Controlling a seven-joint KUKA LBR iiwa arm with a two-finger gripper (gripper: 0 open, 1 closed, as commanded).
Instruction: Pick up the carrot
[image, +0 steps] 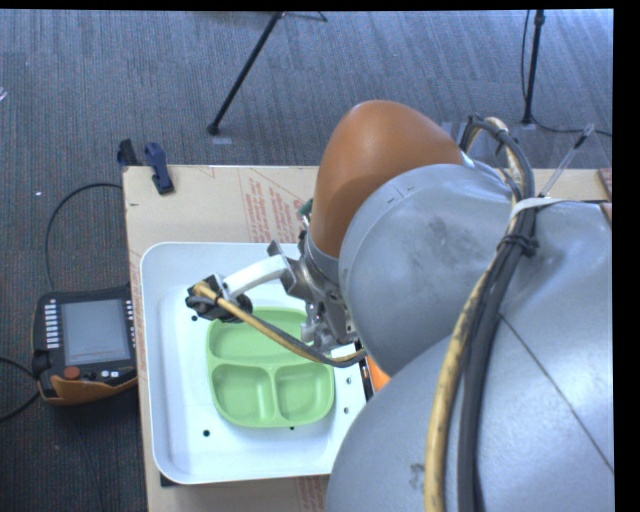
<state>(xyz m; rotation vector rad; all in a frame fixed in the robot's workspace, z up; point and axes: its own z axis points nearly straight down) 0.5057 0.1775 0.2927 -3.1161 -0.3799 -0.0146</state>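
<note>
Grey arm (470, 330) w/ orange band (375, 160) covers right side of view, leaning over white bin (165, 400). Green divided tray (265, 375) lies in bin, three compartments. Gripper (325, 325) low over tray's right edge; grip state: can't tell. Small orange bit, prob carrot (377, 376), just right of tray, mostly hidden under arm
</note>
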